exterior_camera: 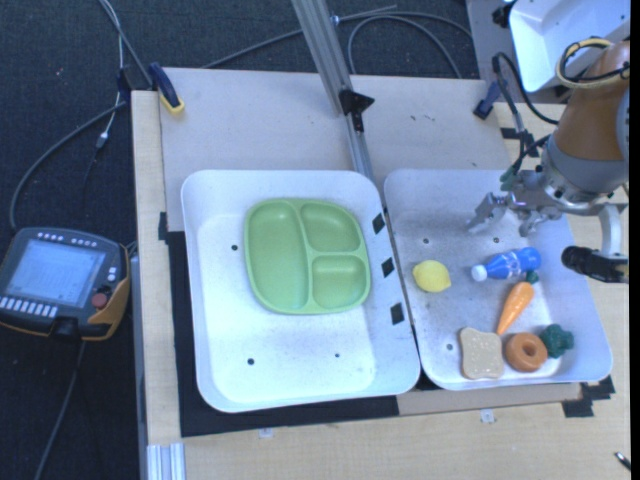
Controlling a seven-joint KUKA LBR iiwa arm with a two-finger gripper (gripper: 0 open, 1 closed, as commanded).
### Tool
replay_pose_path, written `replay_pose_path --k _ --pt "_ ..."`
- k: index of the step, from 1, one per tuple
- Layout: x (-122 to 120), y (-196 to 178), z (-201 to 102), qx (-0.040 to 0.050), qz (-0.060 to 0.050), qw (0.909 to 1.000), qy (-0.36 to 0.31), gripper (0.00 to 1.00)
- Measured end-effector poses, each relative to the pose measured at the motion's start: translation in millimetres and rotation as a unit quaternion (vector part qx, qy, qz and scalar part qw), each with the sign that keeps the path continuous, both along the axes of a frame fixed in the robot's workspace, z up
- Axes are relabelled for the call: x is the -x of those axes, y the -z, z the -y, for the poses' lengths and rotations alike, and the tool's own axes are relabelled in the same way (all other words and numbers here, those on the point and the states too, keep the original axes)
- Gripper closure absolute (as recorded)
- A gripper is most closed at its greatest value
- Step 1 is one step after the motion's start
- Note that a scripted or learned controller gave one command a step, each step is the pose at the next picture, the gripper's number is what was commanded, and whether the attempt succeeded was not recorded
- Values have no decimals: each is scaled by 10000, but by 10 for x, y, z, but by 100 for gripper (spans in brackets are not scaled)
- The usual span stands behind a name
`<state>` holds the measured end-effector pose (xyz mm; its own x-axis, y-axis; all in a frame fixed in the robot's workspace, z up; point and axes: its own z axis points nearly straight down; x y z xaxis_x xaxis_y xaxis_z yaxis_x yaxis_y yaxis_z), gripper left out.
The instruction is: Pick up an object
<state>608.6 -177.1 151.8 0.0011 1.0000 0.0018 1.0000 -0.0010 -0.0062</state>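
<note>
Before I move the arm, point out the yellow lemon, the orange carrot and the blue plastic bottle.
yellow lemon (432, 276), camera view, centre of its rounded body.
orange carrot (512, 308), camera view, middle of its tapered orange body.
blue plastic bottle (514, 263), camera view, middle of its blue body.

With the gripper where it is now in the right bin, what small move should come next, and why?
Probably a short move down and toward the small blue plastic bottle. The gripper hangs above the right white bin with nothing between its fingers, and the bottle is the nearest object, lying just in front of it, slightly apart from the orange toy carrot.
</note>
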Motion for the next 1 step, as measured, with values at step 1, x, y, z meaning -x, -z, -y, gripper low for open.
replay_pose_path --k 1 --pt "9 445 56 0 1 10000 -3 0"
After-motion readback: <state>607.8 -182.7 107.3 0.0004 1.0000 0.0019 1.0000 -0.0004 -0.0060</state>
